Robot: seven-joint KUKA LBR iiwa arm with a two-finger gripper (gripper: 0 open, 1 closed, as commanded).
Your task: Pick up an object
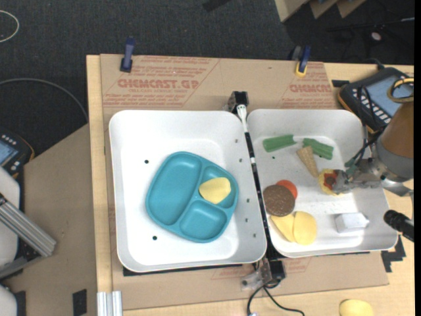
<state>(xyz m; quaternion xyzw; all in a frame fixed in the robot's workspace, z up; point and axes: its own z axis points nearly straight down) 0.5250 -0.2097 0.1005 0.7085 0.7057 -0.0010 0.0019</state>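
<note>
White plastic is forming both shallow bins; the right-hand white bin [309, 118] is receiving the gripper [341, 178], which is reaching in from the right beneath the grey arm [398, 149]. The dark fingertips are sitting at a small yellow-and-red toy piece [327, 180], apparently touching it; whether they are apart, together or clamped on it cannot be told, since the tips are blurring into the piece. Just beyond the fingers, toward the bin's centre, a tan cone-shaped toy [307, 158] is lying tilted, with a long green strip [277, 143] and a shorter green block [321, 149] farther off. Below and left of the fingers a brown round cookie [279, 201] is overlapping a red disc [287, 189]; two pale yellow slices [297, 228] are lying nearer the front wall, and a small white block [350, 222] is resting below the fingers. Well apart, in the left white bin [128, 176], a teal divided plate [187, 196] is carrying a yellow lemon-like piece [214, 189].

Judgement: the step in hand is closing on the yellow-and-red piece. Doing it well probably means centring it between the tips and lifting straight, avoiding the cone.
</note>
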